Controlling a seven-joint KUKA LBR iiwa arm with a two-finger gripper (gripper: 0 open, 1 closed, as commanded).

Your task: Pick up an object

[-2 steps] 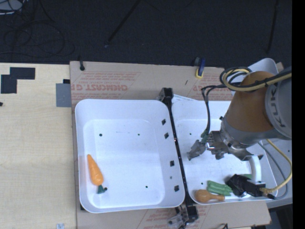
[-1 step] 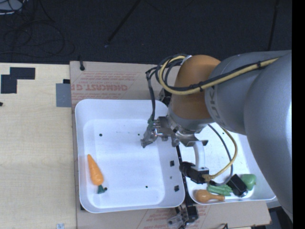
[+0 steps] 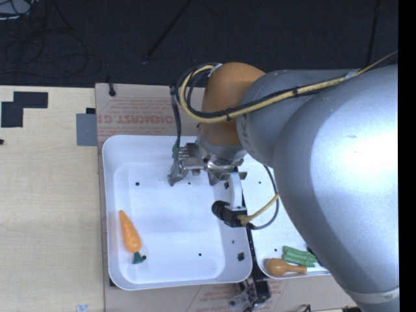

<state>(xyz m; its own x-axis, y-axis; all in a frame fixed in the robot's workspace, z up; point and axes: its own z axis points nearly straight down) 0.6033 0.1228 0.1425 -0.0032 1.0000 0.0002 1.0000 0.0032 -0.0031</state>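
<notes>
Gripper (image 3: 195, 168) low over far edge of left bin (image 3: 110, 194); finger gap hidden, grasp impossible to tell. Carrot (image 3: 129, 232) flat near bin's left wall, well apart. Pear (image 3: 283, 267) beside green pods (image 3: 300, 257) in right bin.

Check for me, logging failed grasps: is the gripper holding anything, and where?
Nothing shows between its fingers; the gripper hangs over the left bin, apart from the carrot.

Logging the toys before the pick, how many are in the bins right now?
3: carrot in the left bin; pear and green pod in the right bin. The arm may hide more.
</notes>
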